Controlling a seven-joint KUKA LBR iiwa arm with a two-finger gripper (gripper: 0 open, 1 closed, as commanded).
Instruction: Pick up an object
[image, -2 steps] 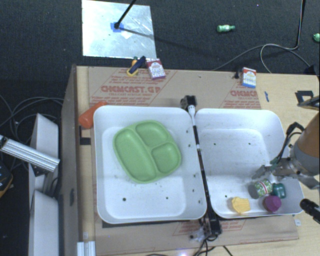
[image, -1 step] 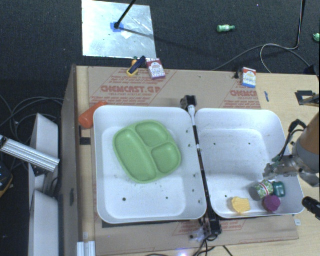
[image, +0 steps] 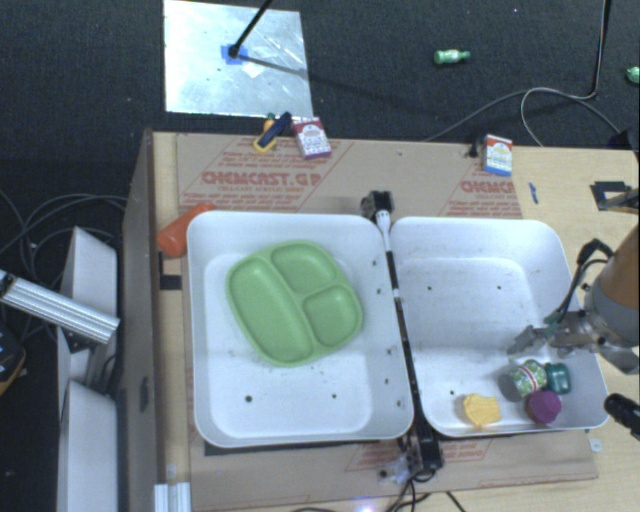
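Cardboard-topped bench; glossy green tray (image: 294, 302) in left bin (image: 215, 400); gripper (image: 540, 338) spread, ungrasping, above small can (image: 527, 378)

The grey arm (image: 615, 300) reaches in low over the near right corner of the right bin (image: 470, 250). Its gripper (image: 545, 340) points toward the bin's middle, hanging just above the floor, with the two fingers (image: 524, 340) spread apart and nothing between them.

2 bins (image: 300, 225), 1 tray (image: 293, 302), 3 objects (image: 537, 380)
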